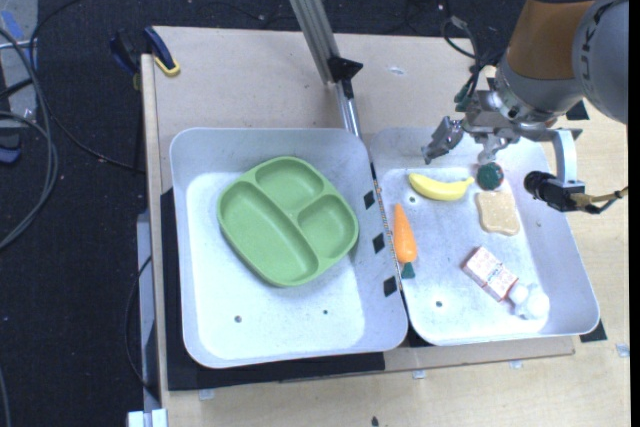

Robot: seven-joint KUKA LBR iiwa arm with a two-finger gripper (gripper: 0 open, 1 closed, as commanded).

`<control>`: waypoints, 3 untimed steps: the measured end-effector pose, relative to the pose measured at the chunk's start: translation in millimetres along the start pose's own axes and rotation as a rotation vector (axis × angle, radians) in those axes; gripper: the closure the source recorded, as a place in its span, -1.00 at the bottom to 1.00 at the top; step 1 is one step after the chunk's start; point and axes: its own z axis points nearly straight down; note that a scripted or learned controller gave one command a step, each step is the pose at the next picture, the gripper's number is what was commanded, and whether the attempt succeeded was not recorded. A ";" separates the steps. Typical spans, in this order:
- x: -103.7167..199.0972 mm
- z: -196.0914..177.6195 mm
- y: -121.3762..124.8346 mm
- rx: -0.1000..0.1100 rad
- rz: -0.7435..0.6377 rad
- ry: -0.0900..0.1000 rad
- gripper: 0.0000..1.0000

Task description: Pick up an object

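The arm (565, 25) reaches in from the right, its orange band above the grey wrist, and its gripper (465, 143) hangs over the far edge of the right bin (560, 315). The two fingers are spread apart, one pointing down-left near the bin's back rim and the other coming down just above a small dark green ball (489, 177). Nothing sits between them.

In the right bin, a yellow banana (439, 186) lies near the back, just left of the green ball. A tan slice of bread (497, 212) lies just in front of the ball. An orange carrot (403, 233) lies lengthwise along the bin's left side, close to the rim shared with the other bin. Toward the front, a small red and white carton (489, 273) lies tilted, and a white bottle-like thing (530, 300) lies just beside it near the front right corner.

The left bin (200, 315) holds a green divided plate (288, 220) with three compartments, lying flat. Both bins rest side by side on the counter (240, 75).
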 end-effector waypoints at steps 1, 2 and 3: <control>-2.9 44.6 3.8 0.001 0.000 0.000 -1.00; -1.5 103.2 4.2 -0.007 0.000 -0.005 -1.00; -1.9 87.3 7.2 -0.018 0.000 -0.006 1.00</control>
